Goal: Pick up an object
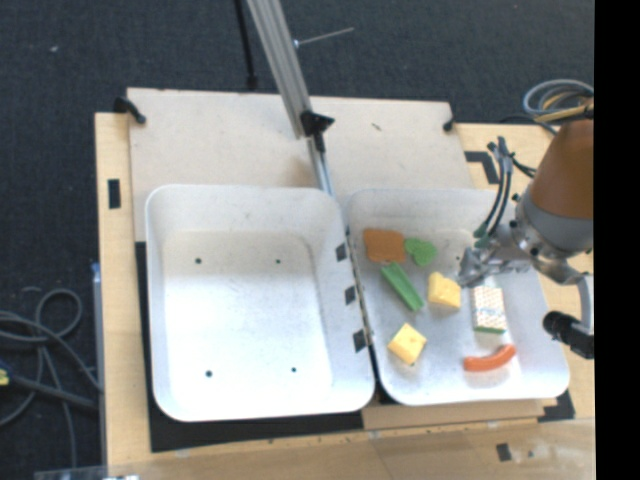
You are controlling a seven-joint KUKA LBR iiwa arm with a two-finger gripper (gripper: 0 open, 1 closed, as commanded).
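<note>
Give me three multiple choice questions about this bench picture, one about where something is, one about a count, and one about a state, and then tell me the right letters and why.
1. Which bin holds the small objects?
A. the right bin
B. the left bin
C. both bins equally

2. How many yellow blocks lie in that bin?
A. none
B. two
C. five

3. How does the orange-red curved piece lie?
A. lifted in the air above the bin
B. stacked on top of a yellow block
C. flat on the bin floor, near the front rim

Answers:
1. A: the objects all sit in the right bin, under the arm's gripper.
2. B: one yellow block lies mid-bin, the other yellow block nearer the front.
3. C: the orange-red curved piece rests on the floor, apart from the blocks.
</note>
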